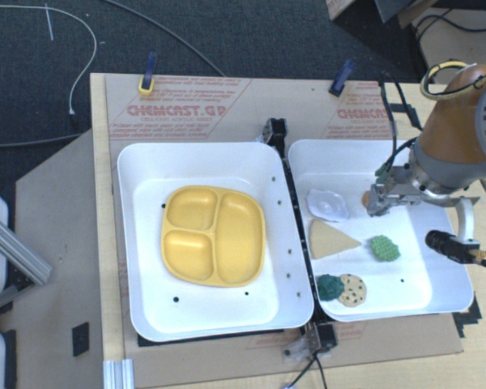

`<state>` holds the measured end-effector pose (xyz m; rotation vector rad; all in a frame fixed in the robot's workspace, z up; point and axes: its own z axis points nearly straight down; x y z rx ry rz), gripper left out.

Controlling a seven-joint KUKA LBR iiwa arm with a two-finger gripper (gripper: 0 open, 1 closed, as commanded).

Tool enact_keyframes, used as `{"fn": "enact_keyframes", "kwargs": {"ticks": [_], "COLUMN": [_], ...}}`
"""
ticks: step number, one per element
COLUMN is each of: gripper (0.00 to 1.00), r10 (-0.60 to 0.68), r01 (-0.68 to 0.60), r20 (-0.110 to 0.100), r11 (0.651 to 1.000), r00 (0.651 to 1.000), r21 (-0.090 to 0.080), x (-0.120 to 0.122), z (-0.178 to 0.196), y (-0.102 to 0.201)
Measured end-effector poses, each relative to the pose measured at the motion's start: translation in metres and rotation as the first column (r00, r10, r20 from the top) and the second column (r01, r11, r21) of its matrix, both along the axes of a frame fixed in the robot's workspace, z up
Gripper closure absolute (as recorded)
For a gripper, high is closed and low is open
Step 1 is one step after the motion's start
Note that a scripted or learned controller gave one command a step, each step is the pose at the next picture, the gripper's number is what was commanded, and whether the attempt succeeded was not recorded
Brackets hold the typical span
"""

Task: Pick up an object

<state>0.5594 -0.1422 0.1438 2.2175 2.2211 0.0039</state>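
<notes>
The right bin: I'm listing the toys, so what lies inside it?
In the right bin: a clear wrapper, a pale wedge, a green knobbly piece, a dark green piece touching a cookie. The gripper and arm cover the upper right floor.

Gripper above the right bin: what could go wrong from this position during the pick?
1. The gripper hangs between the white crumpled piece and the green lump, over neither, so a straight descent may close on nothing.
2. The cream wedge lies flat, probably hard to grip.
3. The cookie touches the dark green item; one may drag the other.
</notes>
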Motion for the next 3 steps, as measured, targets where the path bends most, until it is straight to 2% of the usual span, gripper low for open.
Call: {"fn": "enact_keyframes", "kwargs": {"ticks": [1, 2, 3], "gripper": [1.00, 1.00, 1.00], "r10": [0.000, 0.000, 0.004], "r01": [0.000, 0.000, -0.004], "r20": [0.001, -0.001, -0.005], "r11": [1.000, 1.000, 1.000], "r00": [1.000, 1.000, 1.000], "r21": [0.000, 0.000, 0.003], "x": [-0.003, -0.002, 0.002], "z": [0.062, 0.066, 0.065], "y": [0.004, 0.004, 0.058]}}
